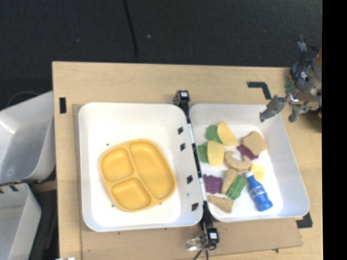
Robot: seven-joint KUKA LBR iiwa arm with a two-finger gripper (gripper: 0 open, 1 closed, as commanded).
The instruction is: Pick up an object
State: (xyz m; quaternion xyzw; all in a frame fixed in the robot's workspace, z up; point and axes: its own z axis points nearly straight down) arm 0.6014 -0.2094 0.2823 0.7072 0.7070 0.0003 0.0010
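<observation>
The right bin (290,161) holds a pile of toy food. In it are a blue bottle (261,194), a yellow piece (226,134), a second yellow piece (216,153), a green piece (212,132), a brown bread slice (254,142), a purple piece (212,184) and a green pod (236,187). My gripper (281,114) hangs over the bin's far right corner, above and to the right of the pile. Its two fingers stand apart with nothing between them, so it is open.
In the left bin (92,123) lies a yellow three-compartment plate (137,174). A black divider with clips (191,156) runs between the bins. Tan bench top (135,83) surrounds them, and white containers (24,140) sit off its left edge.
</observation>
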